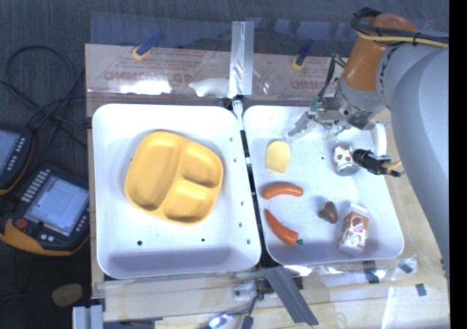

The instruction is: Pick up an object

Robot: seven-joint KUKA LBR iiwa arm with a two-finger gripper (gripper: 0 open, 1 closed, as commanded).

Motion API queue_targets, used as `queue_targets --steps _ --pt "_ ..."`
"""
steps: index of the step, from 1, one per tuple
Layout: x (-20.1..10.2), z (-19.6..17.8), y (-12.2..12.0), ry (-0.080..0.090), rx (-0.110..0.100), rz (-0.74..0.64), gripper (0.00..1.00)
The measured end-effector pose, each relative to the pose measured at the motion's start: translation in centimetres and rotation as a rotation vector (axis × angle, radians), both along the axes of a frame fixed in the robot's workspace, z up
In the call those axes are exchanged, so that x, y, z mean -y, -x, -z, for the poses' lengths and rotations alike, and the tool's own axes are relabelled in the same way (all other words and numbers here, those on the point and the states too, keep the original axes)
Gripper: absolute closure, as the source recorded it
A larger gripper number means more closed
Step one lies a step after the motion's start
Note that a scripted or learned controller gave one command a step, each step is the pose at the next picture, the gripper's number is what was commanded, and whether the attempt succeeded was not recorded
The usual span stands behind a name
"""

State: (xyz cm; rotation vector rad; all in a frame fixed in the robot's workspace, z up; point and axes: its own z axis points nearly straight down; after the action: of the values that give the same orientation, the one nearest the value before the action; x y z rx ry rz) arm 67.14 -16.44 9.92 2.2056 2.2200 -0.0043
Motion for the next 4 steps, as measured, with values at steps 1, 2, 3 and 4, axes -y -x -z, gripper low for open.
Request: queue_targets --steps 1,2,3,4 --pt "-6.3 1.0 2.6 -0.006 0.000 0.003 0.00" --pt "-2.2 1.0 7.3 -0.006 0.002 0.007 0.00" --pt "-5.9 0.9 13.8 -0.007 0.004 0.007 0.00" --pt "-5.9 0.0 13.7 -0.009 0.005 0.007 1.00"
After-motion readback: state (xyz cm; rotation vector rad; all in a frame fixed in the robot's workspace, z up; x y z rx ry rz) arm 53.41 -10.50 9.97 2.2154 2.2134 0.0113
